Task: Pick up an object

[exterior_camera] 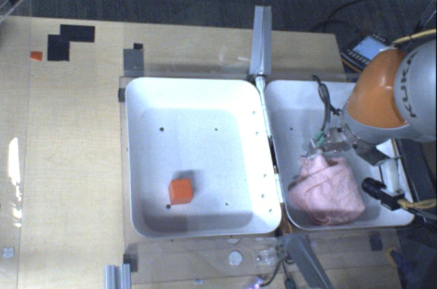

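Presently: gripper (332,146) low in right bin (293,110), at the upper edge of a crumpled pink cloth (326,190); finger state cannot be told. Orange block (181,191) lies in left bin (191,93), near its front.

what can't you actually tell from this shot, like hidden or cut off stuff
- Gripper, camera view: the arm's wrist covers its fingers, so open or shut is unclear.
- Pink cloth: whether the gripper touches it is hidden at the contact point.
- Right bin: its far-right side lies under the arm.
- Orange block in the left bin: too small for detail.
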Robot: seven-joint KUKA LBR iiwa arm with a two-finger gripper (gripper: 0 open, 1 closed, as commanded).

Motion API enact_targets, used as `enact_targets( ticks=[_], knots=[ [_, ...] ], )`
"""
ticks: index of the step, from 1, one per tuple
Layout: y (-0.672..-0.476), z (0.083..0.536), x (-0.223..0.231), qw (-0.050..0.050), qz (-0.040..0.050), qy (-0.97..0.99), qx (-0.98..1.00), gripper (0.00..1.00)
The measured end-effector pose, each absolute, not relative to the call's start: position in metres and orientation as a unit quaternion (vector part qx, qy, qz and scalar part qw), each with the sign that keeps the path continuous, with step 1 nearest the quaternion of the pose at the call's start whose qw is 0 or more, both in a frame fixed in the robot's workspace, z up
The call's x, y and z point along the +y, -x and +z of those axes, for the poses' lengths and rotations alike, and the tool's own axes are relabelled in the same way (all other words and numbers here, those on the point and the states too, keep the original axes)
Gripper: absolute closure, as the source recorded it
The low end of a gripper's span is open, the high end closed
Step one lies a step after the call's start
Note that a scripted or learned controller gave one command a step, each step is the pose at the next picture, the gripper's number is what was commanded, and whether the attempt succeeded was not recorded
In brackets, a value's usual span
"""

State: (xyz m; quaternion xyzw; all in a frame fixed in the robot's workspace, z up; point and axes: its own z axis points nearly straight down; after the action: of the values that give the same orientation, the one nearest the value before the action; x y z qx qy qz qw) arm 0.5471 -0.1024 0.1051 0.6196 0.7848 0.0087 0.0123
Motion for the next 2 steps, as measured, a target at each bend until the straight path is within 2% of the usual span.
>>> enact_targets(
  ticks=[1, 2],
  knots=[
    [-0.588, 0.231, -0.072, 0.004, 0.003, -0.68, 0.733, 1.0],
    [-0.591, 0.285, -0.1, 0.006, 0.0029, -0.641, 0.768, 1.0]
  ],
)
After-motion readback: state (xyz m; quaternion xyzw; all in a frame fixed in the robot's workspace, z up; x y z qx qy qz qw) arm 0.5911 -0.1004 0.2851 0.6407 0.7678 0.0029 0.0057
